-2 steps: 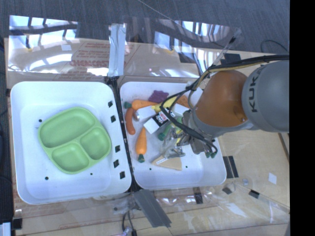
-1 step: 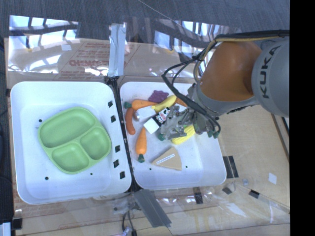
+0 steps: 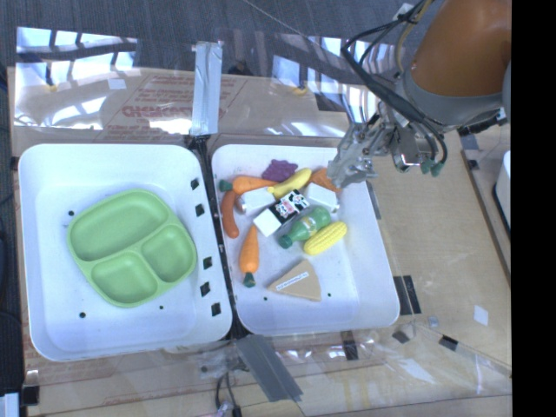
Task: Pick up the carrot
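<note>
Carrot [image 3: 250, 252] lies lengthwise at the left side of the right bin [image 3: 369, 307], green stem end toward the camera, apart from the toy-food pile w/ corn cob [image 3: 325, 238] and wedge [image 3: 296, 282], so approach from above looks clear. Gripper [image 3: 348, 168] hangs over the bin's far right corner, well away from the carrot; can't tell its state from this angle. Green 3-section plate [image 3: 130, 247] sits alone in the left bin [image 3: 43, 320], prob. a drop spot.

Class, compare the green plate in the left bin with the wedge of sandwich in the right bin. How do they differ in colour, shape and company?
The plate is light green; the sandwich is tan. The plate is rounded, with three compartments; the sandwich is a flat triangle. The plate is the larger and lies alone in the left bin; the sandwich shares the right bin with other toy food. Both lie flat.
</note>
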`<action>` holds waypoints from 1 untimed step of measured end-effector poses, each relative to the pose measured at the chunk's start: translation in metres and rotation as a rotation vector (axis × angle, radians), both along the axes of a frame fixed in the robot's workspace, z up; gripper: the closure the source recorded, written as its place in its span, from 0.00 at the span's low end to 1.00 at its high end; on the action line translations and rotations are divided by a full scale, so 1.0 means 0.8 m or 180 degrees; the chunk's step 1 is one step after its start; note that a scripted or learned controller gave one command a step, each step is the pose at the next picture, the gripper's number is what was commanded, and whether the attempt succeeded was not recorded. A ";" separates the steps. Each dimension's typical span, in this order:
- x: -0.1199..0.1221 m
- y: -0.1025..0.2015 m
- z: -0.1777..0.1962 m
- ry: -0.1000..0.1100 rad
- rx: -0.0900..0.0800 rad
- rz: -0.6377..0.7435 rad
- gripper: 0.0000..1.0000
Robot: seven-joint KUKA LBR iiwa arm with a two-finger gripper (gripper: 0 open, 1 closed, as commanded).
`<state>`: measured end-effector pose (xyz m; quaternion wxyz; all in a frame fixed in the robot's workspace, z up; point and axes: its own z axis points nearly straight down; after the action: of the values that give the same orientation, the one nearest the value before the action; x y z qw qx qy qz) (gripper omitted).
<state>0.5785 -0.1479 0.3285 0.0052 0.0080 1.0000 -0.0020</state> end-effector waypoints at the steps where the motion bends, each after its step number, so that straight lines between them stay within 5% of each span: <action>1: -0.127 -0.052 -0.064 0.0030 0.0008 0.0198 1.00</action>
<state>0.4765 -0.1893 0.2771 0.0005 -0.0231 0.9997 -0.0006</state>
